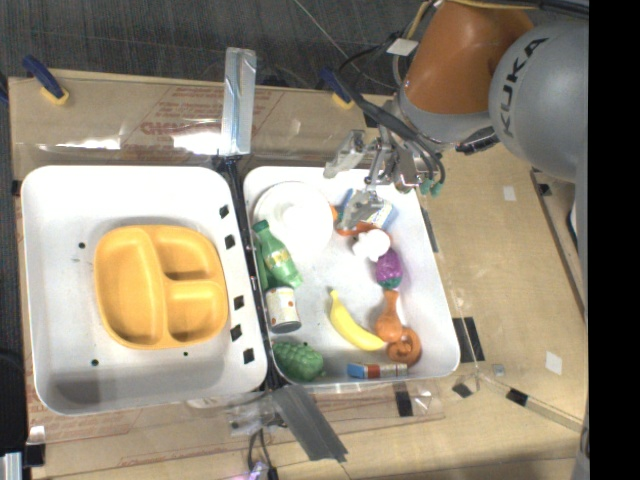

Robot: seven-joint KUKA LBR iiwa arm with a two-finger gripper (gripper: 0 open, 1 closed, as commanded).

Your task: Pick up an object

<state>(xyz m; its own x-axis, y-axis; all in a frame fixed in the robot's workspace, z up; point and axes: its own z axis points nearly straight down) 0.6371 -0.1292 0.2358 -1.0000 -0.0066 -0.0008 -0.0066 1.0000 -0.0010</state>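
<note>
My gripper [366, 200] hangs over the far end of the right bin [440, 268], reaching in from the upper right. Just under it lie a small blue and white item [362, 212] and an orange piece [349, 230], and I cannot see whether it touches them. A white lump [373, 243] and a purple toy [388, 266] sit a little nearer. A banana [353, 328] and an orange toy [393, 330] lie at the near end. A green bottle [273, 254] and a small can [283, 309] rest along the left wall.
A white dish [289, 214] occupies the right bin's far left corner. A green lumpy item [298, 360] and a marker [377, 370] lie by its near wall. The left bin [50, 218] holds a yellow divided tray [160, 285].
</note>
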